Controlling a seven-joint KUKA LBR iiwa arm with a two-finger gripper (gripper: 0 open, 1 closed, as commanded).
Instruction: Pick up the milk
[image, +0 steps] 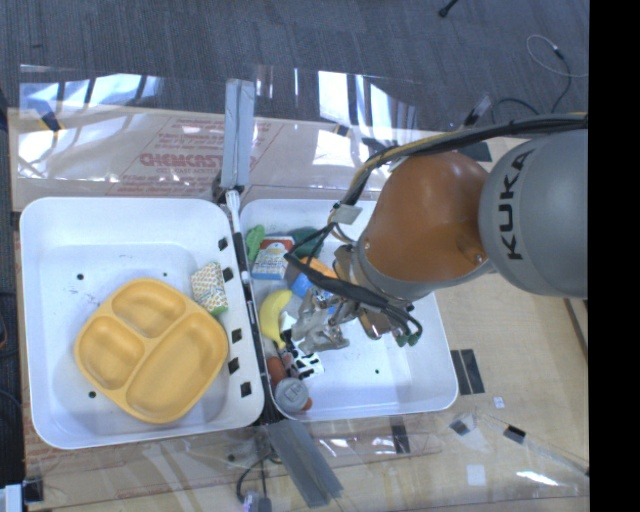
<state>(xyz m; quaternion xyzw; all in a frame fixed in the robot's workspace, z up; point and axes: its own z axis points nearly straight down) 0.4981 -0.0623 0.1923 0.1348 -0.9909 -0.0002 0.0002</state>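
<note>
While the arm is leaning in from the right, here is how the bench is reading, left to right:

Left bin (40, 300): sitting well apart from the action, carrying a yellow divided plate (150, 348); a small patterned packet (208, 287) is resting just beside the plate's upper right edge.
Milk (271, 258): lying at the right bin's (420, 395) upper left, beside a green item (255, 238); its label is proving too small to read.
Clutter: a banana (273, 312) is lying just below the milk, with a round grey can (291, 393) near the front wall.
Gripper (318, 325): hanging low over that pile, beside the banana; whether its fingers are spread or closed, I cannot tell.
Arm: the orange band (425, 225) is covering the bin's middle and hiding whatever is lying beneath.
</note>
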